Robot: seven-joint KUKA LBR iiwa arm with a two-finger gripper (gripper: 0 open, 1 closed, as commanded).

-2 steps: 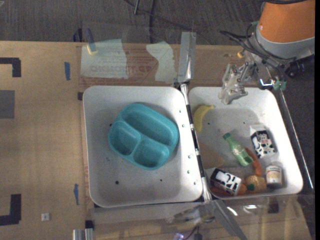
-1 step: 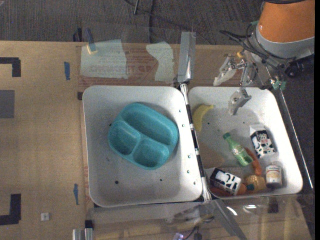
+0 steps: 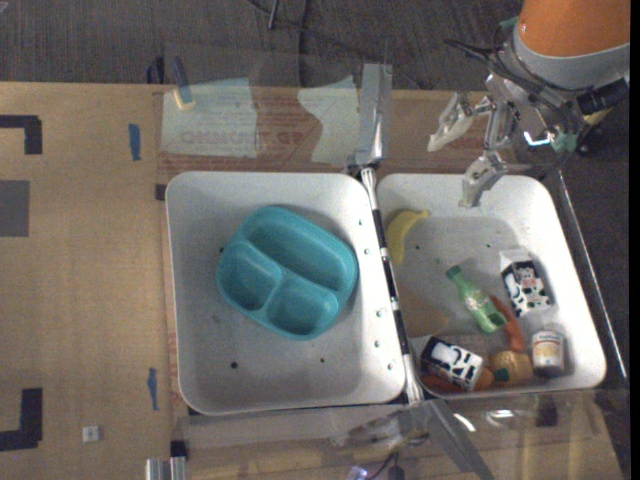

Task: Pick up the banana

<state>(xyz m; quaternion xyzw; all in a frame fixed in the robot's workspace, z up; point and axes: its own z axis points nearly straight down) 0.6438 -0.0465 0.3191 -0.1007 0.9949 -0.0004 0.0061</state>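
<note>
Banana: you'll find it in the right bin, at the upper left corner, lying against the wall that divides the two bins. It is yellow and curved, with its stem end pointing up and to the right.
Gripper: look above the far edge of the right bin. Its two pale fingers are spread apart, one near the bin's far rim and the other further out over the bench, with nothing between them. It sits up and to the right of the banana, well apart from it and not touching it.
Arm: you see the orange band and grey wrist at the top right corner, reaching in from the right.
Right bin, other contents: a green bottle lies tilted near the middle. A small carton with a cow print sits towards the right wall. A second dark carton lies at the near edge, with orange pieces beside it and a small jar near the right corner.
Left bin: you'll see a teal divided tray lying near its centre, turned at an angle.
Bench: brown board with blue tape marks to the left of the bins.
</note>
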